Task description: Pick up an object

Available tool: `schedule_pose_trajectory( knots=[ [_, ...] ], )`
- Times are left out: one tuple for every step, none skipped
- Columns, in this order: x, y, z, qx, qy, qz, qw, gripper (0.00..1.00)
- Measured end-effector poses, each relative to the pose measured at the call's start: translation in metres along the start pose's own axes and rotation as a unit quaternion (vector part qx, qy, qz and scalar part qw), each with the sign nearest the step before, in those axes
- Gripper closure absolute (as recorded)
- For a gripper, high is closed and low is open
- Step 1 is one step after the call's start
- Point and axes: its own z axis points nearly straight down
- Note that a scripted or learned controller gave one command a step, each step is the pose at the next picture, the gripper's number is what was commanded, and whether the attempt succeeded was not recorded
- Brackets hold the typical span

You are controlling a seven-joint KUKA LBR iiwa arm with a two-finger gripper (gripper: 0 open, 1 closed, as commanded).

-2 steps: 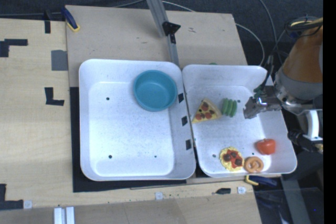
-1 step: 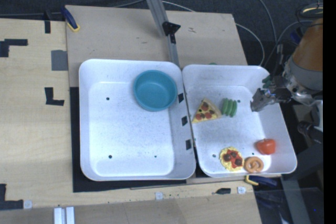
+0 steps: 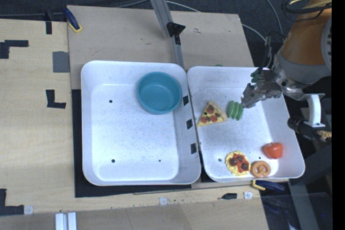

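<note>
The right white bin (image 3: 215,83) holds a toy pizza slice (image 3: 211,115), a green ridged toy (image 3: 234,110), a small round pizza (image 3: 237,162), an orange spiral pastry (image 3: 261,168) and a red toy (image 3: 273,150). My gripper (image 3: 251,97) hangs over the right bin, just right of the green toy and close to touching it. The orange and grey wrist sits above it at the right edge. A blue bowl (image 3: 159,92) rests in the left white bin (image 3: 108,132) near its back right corner.
A slanted metal pole (image 3: 161,8) crosses above the bench and ends near the divide between the bins. Cables loop behind the right bin. Black tape marks lie on the wooden bench at the left.
</note>
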Motion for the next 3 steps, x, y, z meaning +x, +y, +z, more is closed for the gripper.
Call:
schedule_pose_trajectory(
  knots=[
    [0.051, 0.024, 0.013, 0.001, 0.0, 0.0, 1.0, 1.0],
    [0.099, 0.043, 0.024, 0.001, 0.0, 0.0, 1.0, 1.0],
    [0.15, 0.064, 0.033, 0.001, 0.0, 0.0, 1.0, 1.0]
  ],
)
